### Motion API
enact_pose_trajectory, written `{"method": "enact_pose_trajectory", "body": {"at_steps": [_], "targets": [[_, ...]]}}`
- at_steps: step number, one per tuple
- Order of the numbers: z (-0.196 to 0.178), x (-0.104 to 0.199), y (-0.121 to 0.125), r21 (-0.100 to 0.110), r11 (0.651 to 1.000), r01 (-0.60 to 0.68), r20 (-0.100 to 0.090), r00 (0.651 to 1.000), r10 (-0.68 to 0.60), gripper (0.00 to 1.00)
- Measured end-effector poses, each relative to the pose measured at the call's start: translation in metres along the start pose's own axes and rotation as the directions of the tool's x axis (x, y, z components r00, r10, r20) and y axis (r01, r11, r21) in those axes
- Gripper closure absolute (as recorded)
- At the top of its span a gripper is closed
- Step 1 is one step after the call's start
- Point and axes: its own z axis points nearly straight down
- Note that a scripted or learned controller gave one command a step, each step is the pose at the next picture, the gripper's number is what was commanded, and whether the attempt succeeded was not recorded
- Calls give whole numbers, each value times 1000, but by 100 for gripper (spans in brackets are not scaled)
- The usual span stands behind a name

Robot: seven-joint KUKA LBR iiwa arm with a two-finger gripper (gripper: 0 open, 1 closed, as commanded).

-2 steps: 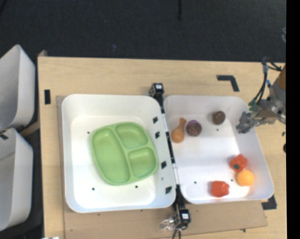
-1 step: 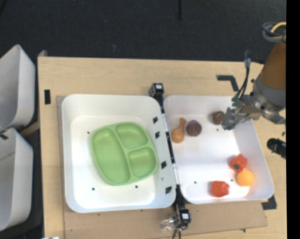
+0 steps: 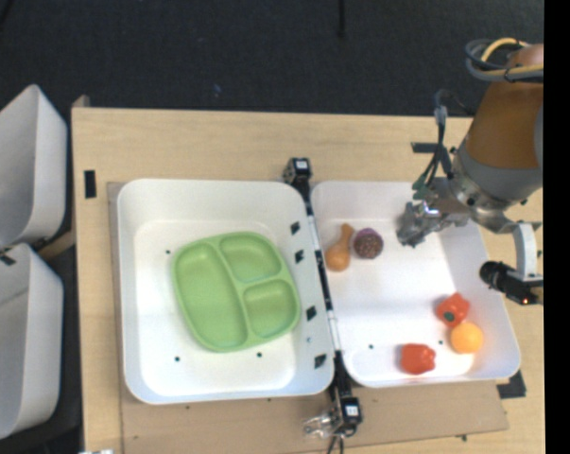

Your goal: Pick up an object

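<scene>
Arm sits closest to the lens, grey body with the orange band, reaching in from the right over the back of the right bin; can't tell how the jaws stand, they read as one dark metallic lump from this angle, nothing visibly held. Bench is light wood, carries both bins side by side, touching along the middle seam with small black clips on it. Left bin is white and shallow, holds a green divided plate with three compartments, lying flat and slightly rotated, roughly centred. Right bin is white too, holds all the loose items. Gripper hangs over the back-centre of the right bin, just right of the purple item, apart from it. Candidates for the pick, all in the right bin: tan drumstick-shaped piece near the left wall, lying tilted; dark purple round item just beside it on the right, close enough that I can't tell if they touch; red item near the front wall; red pepper-like item toward the right wall; orange ball just in front of it, apparently touching. Two white containers stand off the bench at far left
</scene>
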Motion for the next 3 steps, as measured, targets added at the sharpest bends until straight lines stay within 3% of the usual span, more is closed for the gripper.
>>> {"method": "enact_pose_trajectory", "body": {"at_steps": [2,3], "targets": [[22,107,1,1,1000,-1,1,1000,1,100],[8,155,2,-1,1000,-1,0,1000,1,100]]}}
